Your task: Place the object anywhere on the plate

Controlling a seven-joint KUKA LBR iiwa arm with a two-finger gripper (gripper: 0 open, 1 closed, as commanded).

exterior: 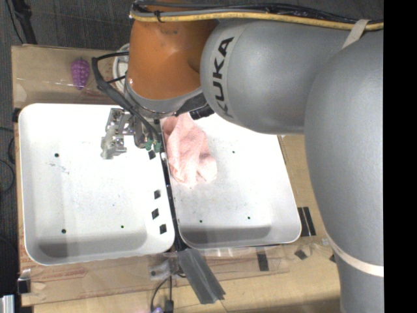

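Two shallow white plastic bins are sitting side by side on a brown cardboard-covered counter (39, 70). The left bin (85, 201) and the right bin (241, 207) are touching along their inner edges, where small black markers are showing. A small purple bumpy grape-like cluster (79, 73) is lying on the counter, just beyond the left bin's far corner.

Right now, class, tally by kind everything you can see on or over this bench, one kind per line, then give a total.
Shallow white bins: 2, left and right
Crumpled pink cloth: 1
Small purple bumpy object: 1
Grey robot arm with metal gripper: 1
Total: 5
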